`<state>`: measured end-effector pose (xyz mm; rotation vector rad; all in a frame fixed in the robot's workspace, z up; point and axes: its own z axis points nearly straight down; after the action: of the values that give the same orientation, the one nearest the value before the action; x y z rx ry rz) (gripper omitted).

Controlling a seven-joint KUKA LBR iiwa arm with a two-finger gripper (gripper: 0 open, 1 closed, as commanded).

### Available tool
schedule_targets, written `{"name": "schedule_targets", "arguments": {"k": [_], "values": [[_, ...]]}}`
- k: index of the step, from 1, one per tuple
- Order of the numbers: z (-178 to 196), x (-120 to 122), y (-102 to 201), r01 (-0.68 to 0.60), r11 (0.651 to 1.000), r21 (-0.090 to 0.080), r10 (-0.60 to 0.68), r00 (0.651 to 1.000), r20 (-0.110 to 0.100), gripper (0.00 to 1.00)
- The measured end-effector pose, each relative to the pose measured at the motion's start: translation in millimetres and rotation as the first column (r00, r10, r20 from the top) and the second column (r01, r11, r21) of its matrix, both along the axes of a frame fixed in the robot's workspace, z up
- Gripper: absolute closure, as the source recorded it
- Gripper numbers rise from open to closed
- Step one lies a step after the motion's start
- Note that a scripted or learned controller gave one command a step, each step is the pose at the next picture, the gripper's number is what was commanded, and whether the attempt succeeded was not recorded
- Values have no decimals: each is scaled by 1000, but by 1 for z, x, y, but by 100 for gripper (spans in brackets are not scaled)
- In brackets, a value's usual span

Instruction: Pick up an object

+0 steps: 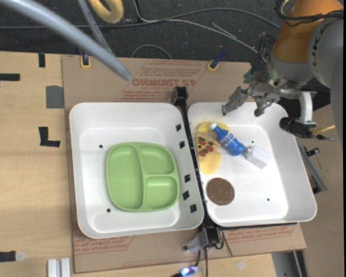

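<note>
My gripper hangs over the far edge of the right bin, its two dark fingers spread apart and open with nothing between them. Below and left of it a blue bottle with a clear cap lies slanted in the bin. Beside the bottle, near the divider, sit a yellow banana-like piece and a small slice with red spots. A round brown cookie lies nearer the front of that bin.
The left bin holds a green divided plate. Black clips run along the divider between the bins. A grey pole slants across the upper left. Cables lie on the dark bench behind the bins.
</note>
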<state>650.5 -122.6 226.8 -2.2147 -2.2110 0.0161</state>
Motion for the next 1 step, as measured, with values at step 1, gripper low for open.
{"name": "schedule_targets", "arguments": {"k": [1], "values": [[9,3,0,-3,1000,-2,3,1000,14,0]]}}
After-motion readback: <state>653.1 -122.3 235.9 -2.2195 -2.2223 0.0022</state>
